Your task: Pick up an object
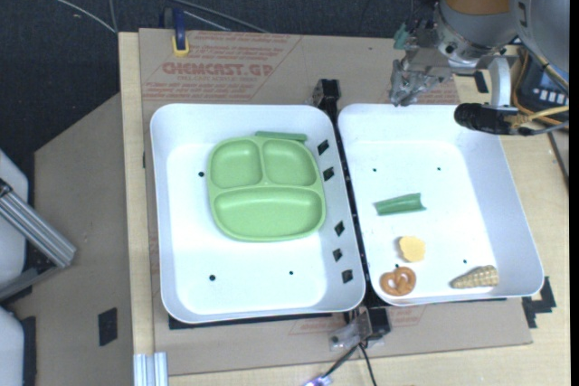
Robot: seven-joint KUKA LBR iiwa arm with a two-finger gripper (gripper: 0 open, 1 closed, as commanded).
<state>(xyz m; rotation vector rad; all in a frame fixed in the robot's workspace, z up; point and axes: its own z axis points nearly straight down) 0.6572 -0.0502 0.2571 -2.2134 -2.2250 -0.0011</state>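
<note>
I see through one camera. It sits high above the desk (226, 59) and looks down at a slant on both bins (172, 194).

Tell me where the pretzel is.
The pretzel lies in the right bin, near its front edge, just below the yellow piece and left of the cone.

Two white bins sit side by side on the table: the left bin (181, 285) and the right bin (488, 185). The left bin holds two things: one green divided plate (266, 190) and one flat green strip (280, 136) at the plate's 12 o'clock edge. The right bin holds four things: one green bean pod (399, 204), one yellow piece (412, 248), one pretzel (398, 281) and one cone (476, 277).
</note>
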